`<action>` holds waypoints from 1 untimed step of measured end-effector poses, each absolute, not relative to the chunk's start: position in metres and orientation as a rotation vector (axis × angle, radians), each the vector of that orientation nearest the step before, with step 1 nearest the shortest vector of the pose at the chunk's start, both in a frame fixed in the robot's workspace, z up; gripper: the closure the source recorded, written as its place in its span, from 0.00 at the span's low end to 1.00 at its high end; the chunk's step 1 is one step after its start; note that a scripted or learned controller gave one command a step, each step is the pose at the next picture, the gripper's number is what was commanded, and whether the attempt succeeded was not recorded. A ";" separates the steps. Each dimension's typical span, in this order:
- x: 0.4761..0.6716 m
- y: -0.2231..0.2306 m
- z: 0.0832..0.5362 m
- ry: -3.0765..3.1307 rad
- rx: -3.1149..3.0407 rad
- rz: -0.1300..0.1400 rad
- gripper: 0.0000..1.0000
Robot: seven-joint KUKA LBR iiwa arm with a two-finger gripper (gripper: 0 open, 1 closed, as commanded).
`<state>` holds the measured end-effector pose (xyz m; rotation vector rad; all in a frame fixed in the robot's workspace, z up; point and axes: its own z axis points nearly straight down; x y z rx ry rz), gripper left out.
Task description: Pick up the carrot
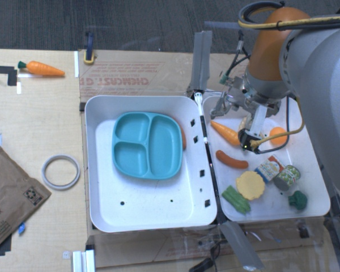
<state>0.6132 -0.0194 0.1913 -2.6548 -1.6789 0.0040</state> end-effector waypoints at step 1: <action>0.571 -0.095 0.119 -1.819 -2.559 0.006 0.00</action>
